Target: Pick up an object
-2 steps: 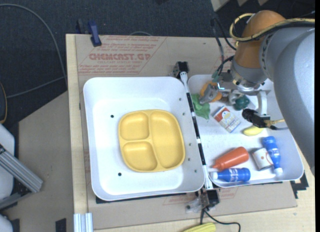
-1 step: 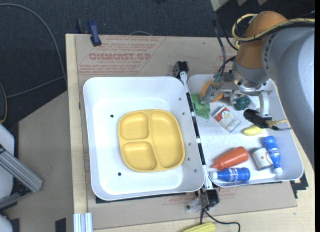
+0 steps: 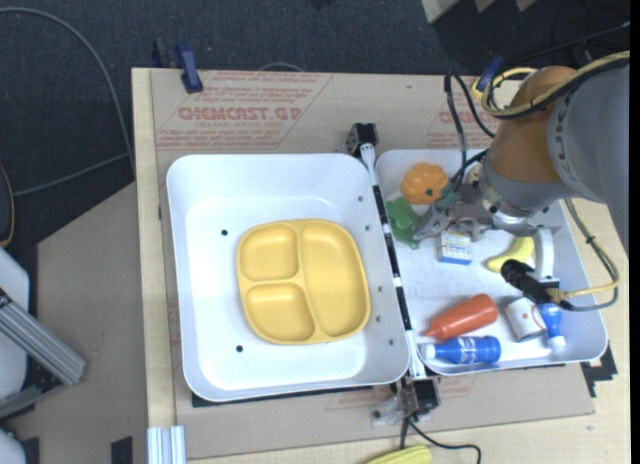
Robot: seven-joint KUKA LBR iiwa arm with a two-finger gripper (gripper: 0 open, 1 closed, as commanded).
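My gripper [image 3: 450, 220] hangs low over the upper part of the right bin [image 3: 428, 287], with the grey and orange arm reaching in from the right. Just below it lies a small white and blue box [image 3: 456, 249]. To its left sits a green object [image 3: 402, 220], and a round orange object [image 3: 424, 183] lies up and to the left of it. A yellow piece [image 3: 520, 252] rests to its lower right, partly hidden by the wrist. Nothing can be seen held in the gripper.
At the front of the right bin lie an orange bottle [image 3: 462, 316], a blue bottle [image 3: 466, 350] and a small white block [image 3: 525, 319]. The left bin [image 3: 200, 212] holds a yellow divided plate [image 3: 302, 280]. Clamps sit on the rims between the bins.
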